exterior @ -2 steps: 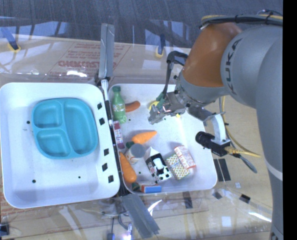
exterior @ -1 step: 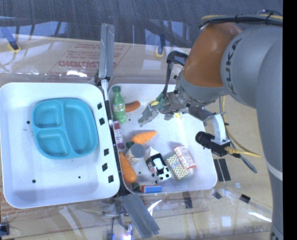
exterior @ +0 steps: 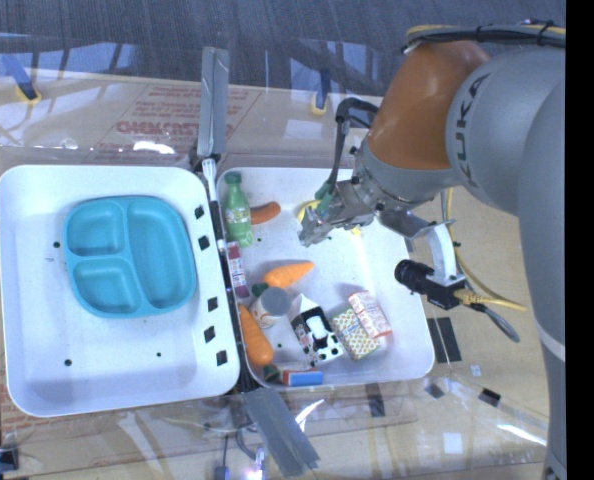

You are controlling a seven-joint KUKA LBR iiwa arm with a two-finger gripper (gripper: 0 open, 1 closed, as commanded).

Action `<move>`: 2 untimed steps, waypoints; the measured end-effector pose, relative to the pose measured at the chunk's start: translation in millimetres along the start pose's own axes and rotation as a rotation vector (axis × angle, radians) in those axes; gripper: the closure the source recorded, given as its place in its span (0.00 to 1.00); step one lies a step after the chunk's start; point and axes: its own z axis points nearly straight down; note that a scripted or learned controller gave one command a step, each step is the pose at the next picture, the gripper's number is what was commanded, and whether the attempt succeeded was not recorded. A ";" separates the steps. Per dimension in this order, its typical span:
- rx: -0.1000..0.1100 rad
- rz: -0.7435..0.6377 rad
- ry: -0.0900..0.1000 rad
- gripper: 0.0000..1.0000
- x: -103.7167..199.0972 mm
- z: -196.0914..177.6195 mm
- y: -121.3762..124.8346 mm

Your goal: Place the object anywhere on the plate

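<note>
- We see the claw (exterior: 317, 230) hanging over the upper middle of the right bin (exterior: 409, 320), the grey arm (exterior: 497, 108) with its orange band reaching in from the right.
- We cannot tell from this angle whether the claw is spread or closed, and we see nothing caught in it, so we judge that no object is picked yet.
- The task names no particular object. Nearest the claw is the carrot (exterior: 290, 273), just below and slightly left of it, its long axis running roughly left to right with a slight upward tilt toward the right.
- A smaller orange piece (exterior: 265, 212) lies to the claw's left, beside the green bottle (exterior: 237, 208), which lies along the bin's left wall with its cap toward the far side.
- Lower in the same bin we find a second carrot (exterior: 256, 338) lying against the left wall, a small jar (exterior: 271, 305), a black and white item (exterior: 317, 334), a patterned carton (exterior: 362, 326) and a flat red and blue piece (exterior: 300, 377) at the near wall.
- The blue plate (exterior: 130, 255), with three compartments, sits in the left bin (exterior: 37, 368), well apart from the claw and holding nothing that we can see.
- The coming move, as we judge it, turns on this: whatever is taken must travel left across the wall between the two bins on the surface to reach the plate.
</note>
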 end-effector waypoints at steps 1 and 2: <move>0.000 0.000 0.000 0.00 0.1 0.0 0.0; 0.004 -0.007 0.000 1.00 0.4 -8.5 0.1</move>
